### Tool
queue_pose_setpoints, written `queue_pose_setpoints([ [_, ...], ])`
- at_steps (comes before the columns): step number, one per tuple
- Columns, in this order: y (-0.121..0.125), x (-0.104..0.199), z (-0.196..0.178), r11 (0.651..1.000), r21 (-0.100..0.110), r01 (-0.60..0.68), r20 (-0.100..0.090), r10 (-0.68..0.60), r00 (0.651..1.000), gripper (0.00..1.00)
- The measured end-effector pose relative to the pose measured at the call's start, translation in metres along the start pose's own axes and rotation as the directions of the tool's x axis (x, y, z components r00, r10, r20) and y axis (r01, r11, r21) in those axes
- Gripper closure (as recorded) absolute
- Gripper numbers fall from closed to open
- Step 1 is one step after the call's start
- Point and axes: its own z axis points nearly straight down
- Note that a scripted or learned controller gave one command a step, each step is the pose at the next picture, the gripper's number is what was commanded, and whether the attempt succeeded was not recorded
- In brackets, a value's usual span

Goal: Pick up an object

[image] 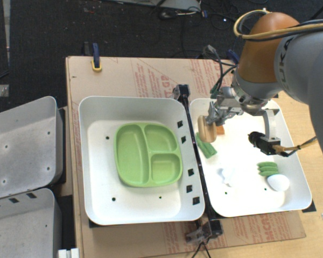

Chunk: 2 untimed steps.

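Tan wooden block point(206, 130) lies near green piece point(207, 146).

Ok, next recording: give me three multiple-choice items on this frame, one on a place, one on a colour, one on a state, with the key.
1. Where does the divided plate lie?
A. in the left bin
B. in the right bin
C. on the floor

2. What colour is that plate?
A. red
B. light green
C. black

3. How does the gripper stand?
A. raised far above the bench
B. parked over the left bin
C. low in the right bin, at a tan block

Key: 1 A, the plate rests in the left bin. 2 B, it is light green throughout. 3 C, the gripper is down in the right bin, against the tan block.
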Motion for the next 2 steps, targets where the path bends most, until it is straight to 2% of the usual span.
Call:
queue_pose_setpoints([
  [1,0.003,0.058,-0.012,1.000,0.000,0.000,0.001,0.000,1.000,1.00],
  [2,0.020,0.114,-0.024,1.000,-0.002,0.000,0.000,0.000,1.000,1.00],
])
